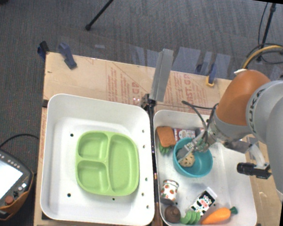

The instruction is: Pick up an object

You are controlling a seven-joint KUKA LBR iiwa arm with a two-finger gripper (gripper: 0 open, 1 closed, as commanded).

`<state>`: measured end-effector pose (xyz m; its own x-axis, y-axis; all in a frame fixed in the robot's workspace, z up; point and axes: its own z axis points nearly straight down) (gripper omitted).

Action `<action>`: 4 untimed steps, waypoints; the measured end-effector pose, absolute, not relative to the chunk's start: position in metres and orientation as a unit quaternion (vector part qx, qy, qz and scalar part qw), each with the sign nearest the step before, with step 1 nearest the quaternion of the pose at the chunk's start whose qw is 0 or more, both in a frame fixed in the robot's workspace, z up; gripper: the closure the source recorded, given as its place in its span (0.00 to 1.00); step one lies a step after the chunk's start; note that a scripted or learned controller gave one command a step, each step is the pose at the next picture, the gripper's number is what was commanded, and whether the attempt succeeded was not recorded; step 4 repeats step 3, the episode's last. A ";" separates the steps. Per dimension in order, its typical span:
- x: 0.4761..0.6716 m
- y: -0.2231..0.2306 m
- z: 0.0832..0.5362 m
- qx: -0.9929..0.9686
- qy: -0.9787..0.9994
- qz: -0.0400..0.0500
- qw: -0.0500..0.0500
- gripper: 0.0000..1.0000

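Down in the right bin [235,189], the gripper [190,153] reaches into the blue bowl [199,166], its fingers closed on a cookie [187,159] (a pale, dark-speckled piece resting low in the bowl). Around the bowl lie a toast-like piece [166,136], a small cup [170,190], a cow-print carton [203,201] and a carrot [218,215], while the left bin [61,124] holds a green divided plate [107,163].

Lime green tray [107,163] in my white bin [61,119], teal bowl [199,167], orange carrot [216,216], black-and-white cow-print carton [202,201].
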<state>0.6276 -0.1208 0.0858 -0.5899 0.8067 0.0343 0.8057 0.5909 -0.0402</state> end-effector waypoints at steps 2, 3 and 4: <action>0.643 -0.130 0.227 -0.403 -0.915 -0.001 -0.007 1.00; 0.610 -0.049 0.232 -0.387 -0.922 -0.001 0.000 1.00; 0.610 -0.049 0.232 -0.387 -0.922 -0.001 0.000 1.00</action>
